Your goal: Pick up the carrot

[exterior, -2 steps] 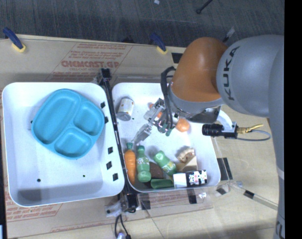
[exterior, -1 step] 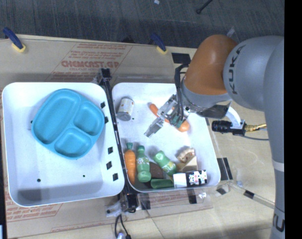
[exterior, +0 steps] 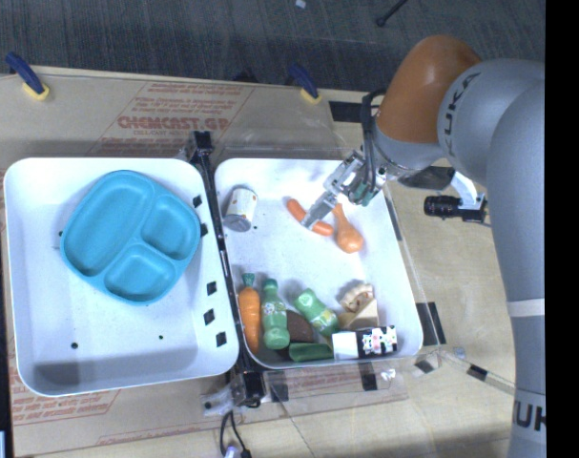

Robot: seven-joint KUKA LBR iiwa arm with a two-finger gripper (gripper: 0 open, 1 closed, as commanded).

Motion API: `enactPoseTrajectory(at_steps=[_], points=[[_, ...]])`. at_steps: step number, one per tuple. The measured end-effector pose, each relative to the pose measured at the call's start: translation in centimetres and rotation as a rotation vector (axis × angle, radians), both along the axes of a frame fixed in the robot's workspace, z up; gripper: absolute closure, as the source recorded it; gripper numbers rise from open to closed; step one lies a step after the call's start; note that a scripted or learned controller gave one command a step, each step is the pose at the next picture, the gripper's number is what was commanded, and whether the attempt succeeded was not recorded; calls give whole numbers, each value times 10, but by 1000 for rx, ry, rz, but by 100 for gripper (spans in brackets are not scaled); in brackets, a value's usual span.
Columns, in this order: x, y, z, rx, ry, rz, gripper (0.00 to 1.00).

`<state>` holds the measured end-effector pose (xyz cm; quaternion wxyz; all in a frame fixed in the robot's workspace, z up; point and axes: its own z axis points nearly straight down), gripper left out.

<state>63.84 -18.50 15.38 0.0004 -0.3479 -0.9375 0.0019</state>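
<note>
The carrot (exterior: 249, 317) is orange with a green top. It lies along the left wall of the right bin (exterior: 396, 256), near the front, beside a green bottle (exterior: 274, 319). My gripper (exterior: 318, 216) is low in the back half of the same bin, well away from the carrot to its back right. Its tip is over the right end of a small red-orange stick-shaped piece (exterior: 297, 208) and touches or nearly touches it. An orange gourd-shaped toy (exterior: 347, 234) lies just to the gripper's right.
A silver can (exterior: 239, 208) lies by the right bin's back left. The front of that bin is crowded with a second green bottle (exterior: 315, 307), a bread-like piece (exterior: 358, 300), a white bottle (exterior: 363, 342) and a green pod (exterior: 310, 352). A blue divided plate (exterior: 132, 235) sits in the left bin (exterior: 41, 332).
</note>
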Motion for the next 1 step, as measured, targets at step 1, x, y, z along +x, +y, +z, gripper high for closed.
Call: enactPoseTrajectory(at_steps=[1], points=[[-15, 74, -36, 5, 1, 83, 0]])
